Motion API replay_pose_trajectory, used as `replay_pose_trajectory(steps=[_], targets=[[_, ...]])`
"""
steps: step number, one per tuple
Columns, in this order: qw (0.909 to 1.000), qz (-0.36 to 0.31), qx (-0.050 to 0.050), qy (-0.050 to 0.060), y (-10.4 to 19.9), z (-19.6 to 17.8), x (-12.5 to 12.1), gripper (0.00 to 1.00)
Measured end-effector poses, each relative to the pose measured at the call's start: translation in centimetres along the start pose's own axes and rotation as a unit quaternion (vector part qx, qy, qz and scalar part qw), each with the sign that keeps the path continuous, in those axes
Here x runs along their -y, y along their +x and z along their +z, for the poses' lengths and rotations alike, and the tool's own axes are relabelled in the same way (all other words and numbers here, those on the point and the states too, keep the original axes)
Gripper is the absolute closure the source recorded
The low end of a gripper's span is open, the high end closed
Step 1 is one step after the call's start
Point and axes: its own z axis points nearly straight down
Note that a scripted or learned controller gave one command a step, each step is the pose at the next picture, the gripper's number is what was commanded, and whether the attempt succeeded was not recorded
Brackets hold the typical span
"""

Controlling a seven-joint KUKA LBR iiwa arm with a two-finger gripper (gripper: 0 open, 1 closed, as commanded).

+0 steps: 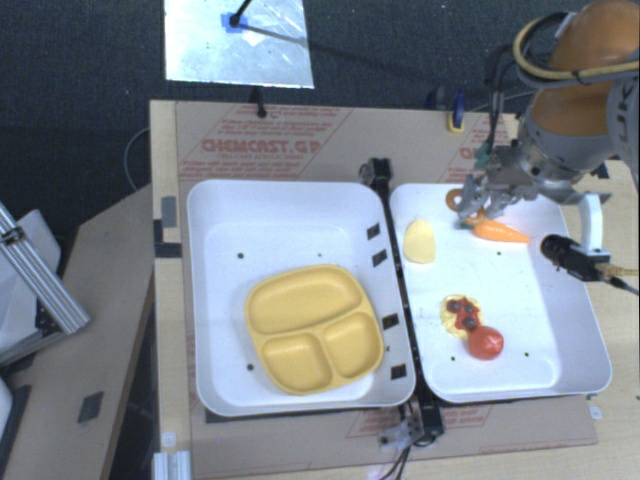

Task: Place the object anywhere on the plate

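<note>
Two shallow white bins side by side on the worktop (300,133); left bin (215,218) holds a yellow divided plate (314,326) with three compartments, lying toward the bin's near right part, nothing on it; right bin (570,338) holds the loose items; grey arm with orange band (590,38) comes in from the right, wrist down over the right bin's far edge; pincer (478,208) sits low at the bin's far part, just beside the orange carrot (499,232); carrot lies flat on the bin floor, pointing right, its left end touching or nearly touching the pincer tip, cannot tell which; a small orange ring-shaped piece (457,200) lies just left of the pincer; whether the pincer is open or closed, cannot tell, and nothing is seen gripped in it; pale yellow rounded object (420,241) lies near the divider, left of the carrot and apart from it; a flat yellow piece with dark red spots (461,313) lies mid-bin; a red tomato-like ball (486,343) touches its near right edge; a black cylinder part (565,253) on the arm side hangs over the bin's right part; a shiny metal sheet (240,28) lies beyond the worktop, top left.
</note>
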Motion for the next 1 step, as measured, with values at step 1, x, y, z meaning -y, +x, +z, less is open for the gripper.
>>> replay_pose_trajectory(steps=[1], targets=[[1.0000,0.001,0.000,0.001,5.35,0.89,1.48,1.00]])
